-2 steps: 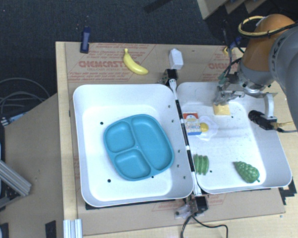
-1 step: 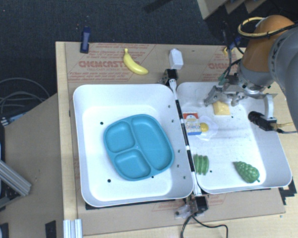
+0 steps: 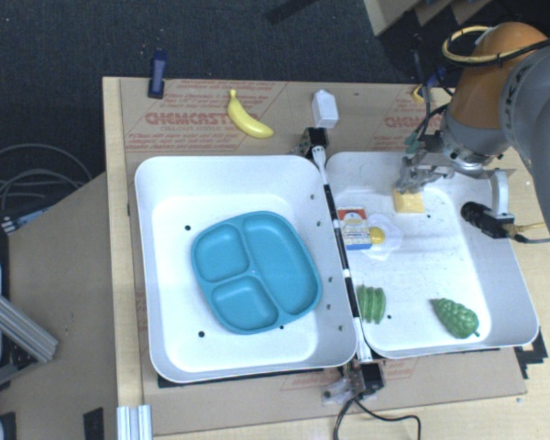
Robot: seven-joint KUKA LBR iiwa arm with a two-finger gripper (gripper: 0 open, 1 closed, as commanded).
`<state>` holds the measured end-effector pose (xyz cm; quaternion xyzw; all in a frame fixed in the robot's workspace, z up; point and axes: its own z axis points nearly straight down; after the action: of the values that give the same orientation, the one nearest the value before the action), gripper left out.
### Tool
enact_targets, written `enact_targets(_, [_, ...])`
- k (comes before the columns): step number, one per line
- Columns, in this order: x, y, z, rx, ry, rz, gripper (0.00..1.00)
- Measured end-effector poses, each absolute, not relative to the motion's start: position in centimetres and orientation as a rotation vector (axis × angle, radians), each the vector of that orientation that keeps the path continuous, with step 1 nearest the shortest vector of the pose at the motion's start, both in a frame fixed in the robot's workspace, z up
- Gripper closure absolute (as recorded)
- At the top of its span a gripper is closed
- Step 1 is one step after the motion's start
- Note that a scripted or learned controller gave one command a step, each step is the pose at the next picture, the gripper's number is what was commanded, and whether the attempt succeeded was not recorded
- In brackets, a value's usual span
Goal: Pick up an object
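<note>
In the right bin (image 3: 495, 273) lie a yellow block (image 3: 409, 202) at the back, a small red-and-white packet (image 3: 353, 228) with a yellow piece (image 3: 377, 236) beside it, a green ridged vegetable (image 3: 371, 303) and a bumpy green object (image 3: 456, 317) near the front. My gripper (image 3: 414, 178) hangs from the grey arm with the orange band (image 3: 495, 71) at the back of the right bin. It is just above the yellow block, close to or touching its top. I cannot tell whether it grips the block.
The left bin (image 3: 165, 200) holds a blue divided plate (image 3: 254, 270). On the bench behind the bins lie a banana (image 3: 247, 118), a white item (image 3: 324, 108) and a small blue item (image 3: 157, 72). A black part (image 3: 484, 219) of the arm hangs over the right bin's right side.
</note>
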<state>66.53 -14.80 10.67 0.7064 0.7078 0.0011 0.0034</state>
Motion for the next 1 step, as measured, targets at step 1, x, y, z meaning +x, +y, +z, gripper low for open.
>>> enact_targets(1, [66.52,-14.8,10.65,2.215,2.219,0.003,0.0])
